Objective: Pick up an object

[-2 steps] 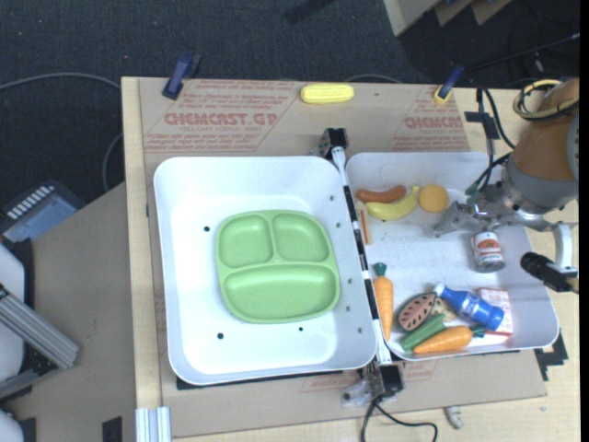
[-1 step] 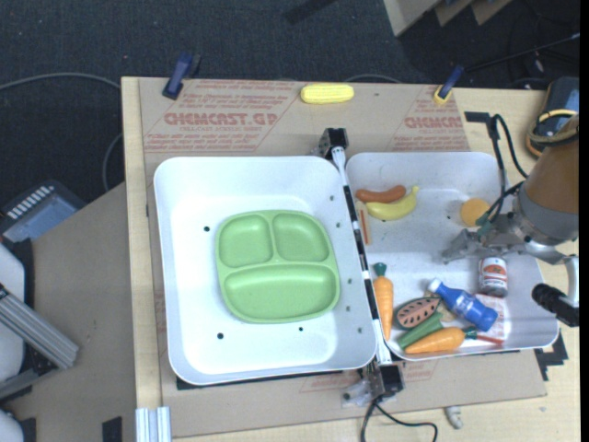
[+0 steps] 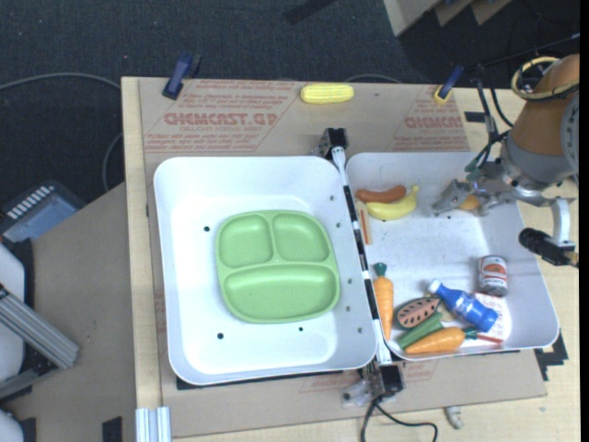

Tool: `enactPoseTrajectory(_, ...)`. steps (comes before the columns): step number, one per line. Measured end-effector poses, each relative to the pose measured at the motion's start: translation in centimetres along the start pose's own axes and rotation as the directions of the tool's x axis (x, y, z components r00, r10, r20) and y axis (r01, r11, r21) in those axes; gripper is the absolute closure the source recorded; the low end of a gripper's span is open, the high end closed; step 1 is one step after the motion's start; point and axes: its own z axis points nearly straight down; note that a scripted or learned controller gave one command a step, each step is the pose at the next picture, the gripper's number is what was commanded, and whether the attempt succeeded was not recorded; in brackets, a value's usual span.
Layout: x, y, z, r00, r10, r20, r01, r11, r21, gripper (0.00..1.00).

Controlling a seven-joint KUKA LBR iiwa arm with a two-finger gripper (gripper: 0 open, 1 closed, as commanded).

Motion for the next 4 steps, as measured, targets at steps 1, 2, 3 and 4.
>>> enactPoseTrajectory(1, -0.1, 3.4, -1.2, 1.000, 0.002, 0.000, -0.002, 1.000, 0.007, 0.00)
enactPoseTrajectory(2, -0.4, 3.5, -2.4, 1.000, 0.002, 0.009, -0.002, 1.000, 0.000, 1.00)
enactPoseTrajectory(3, -0.3, 3.5, -2.3, 1.000, 0.001, 0.006, -0.001, 1.000, 0.002, 0.00)
enactPoseTrajectory(4, -0.4, 3.9, -4.1, 1.000, 0.000, 0.014, 0.000, 1.000, -0.015, 1.00)
